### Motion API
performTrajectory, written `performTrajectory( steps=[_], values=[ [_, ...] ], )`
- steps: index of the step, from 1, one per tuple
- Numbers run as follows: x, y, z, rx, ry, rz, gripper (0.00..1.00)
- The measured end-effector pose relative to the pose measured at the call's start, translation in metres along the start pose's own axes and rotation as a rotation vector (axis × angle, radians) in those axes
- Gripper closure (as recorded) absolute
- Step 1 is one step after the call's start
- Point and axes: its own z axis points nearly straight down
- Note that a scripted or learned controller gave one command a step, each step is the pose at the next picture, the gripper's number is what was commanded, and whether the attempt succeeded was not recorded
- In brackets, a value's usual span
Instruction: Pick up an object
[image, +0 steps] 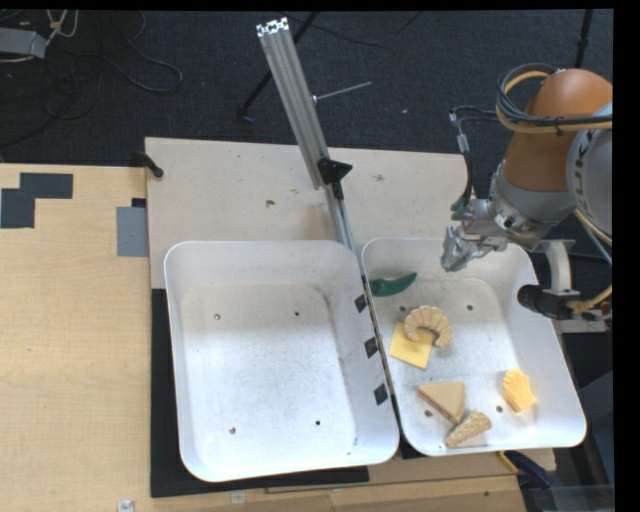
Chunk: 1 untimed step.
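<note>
My gripper (455, 256) hangs above the far edge of the right bin (565, 385), with nothing visible between its fingers. Below it in that bin lie a green curved piece (392, 285), a tan croissant (428, 324) resting on a yellow cheese slice (409, 347), a tan wedge of bread (444, 399), a small ridged pastry (467, 430) and a yellow ridged piece (518, 390). The green piece sits to the gripper's lower left, the croissant a little nearer the front.
The left bin (200, 300) stands beside the right one, parted by a rail with black clips (368, 345). A slanted metal bar (300, 110) rises from the back of the bench. A black fitting (545, 298) sits at the right bin's right rim.
</note>
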Motion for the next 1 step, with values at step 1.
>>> performTrajectory(
  steps=[1],
  values=[
    [-0.0037,0.0005,-0.0641,-0.001,0.0,-0.004,1.0]
  ],
)
